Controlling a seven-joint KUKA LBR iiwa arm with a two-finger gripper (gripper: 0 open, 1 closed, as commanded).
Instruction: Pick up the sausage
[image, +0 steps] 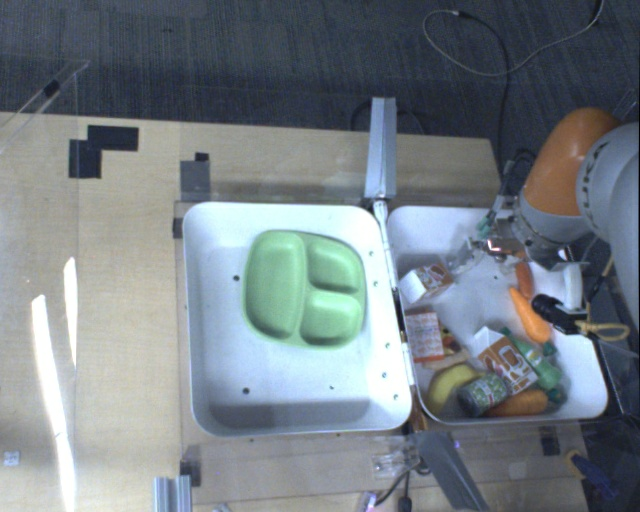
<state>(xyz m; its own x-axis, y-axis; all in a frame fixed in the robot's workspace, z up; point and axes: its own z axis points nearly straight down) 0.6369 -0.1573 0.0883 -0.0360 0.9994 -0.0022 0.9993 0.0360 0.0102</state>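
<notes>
Two white bins are sitting side by side, the left bin (200, 330) carrying a green tray (303, 287). Over the right bin (597, 400) the gripper (487, 243) is hovering; its spread cannot be told. What is looking like the sausage (528, 314), orange and slim, is lying just below-right of it, running near-far.

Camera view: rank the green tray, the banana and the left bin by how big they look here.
1. Left bin, the largest by far.
2. Green tray, lying inside that bin.
3. Banana, the smallest, partly hidden among the clutter in the right bin.
</notes>
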